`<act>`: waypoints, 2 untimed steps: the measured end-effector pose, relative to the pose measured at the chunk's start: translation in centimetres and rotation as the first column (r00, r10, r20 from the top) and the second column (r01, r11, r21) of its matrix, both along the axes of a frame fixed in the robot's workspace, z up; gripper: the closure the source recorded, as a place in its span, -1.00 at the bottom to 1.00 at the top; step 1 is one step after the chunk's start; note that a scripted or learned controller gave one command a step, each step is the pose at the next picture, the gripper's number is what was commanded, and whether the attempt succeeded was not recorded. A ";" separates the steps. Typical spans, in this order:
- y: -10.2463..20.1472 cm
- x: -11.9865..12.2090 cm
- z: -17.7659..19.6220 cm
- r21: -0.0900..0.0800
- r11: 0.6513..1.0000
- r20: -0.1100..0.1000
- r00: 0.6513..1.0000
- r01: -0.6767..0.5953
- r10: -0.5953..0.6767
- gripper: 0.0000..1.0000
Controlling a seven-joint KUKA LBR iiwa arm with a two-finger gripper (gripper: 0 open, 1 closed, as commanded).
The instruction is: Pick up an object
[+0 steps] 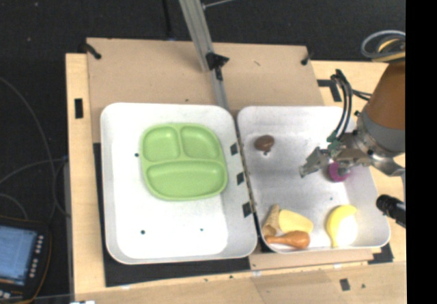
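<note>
Here, gripper [326,161] sits beside the roundish purple object [336,171].

The bench [287,70] is light wood colour, with a brown board on its back part. Two shallow white bins sit on it side by side, touching each other. The right bin [293,132] lies directly under the gripper [328,162]. The left bin [123,227] lies well apart from the gripper, on its left in the view.
</note>
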State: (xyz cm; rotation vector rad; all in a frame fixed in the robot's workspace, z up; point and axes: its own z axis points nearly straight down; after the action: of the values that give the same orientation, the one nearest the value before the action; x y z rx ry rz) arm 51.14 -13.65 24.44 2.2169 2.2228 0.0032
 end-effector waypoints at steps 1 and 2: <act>0.0 0.0 0.0 0.000 1.000 0.000 1.000 0.002 -0.002 -1.00; -0.3 0.1 -4.2 -0.001 1.000 -0.005 1.000 0.003 -0.003 -1.00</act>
State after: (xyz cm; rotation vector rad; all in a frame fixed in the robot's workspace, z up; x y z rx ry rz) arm 51.26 -13.93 20.24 2.2226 2.2211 -0.0034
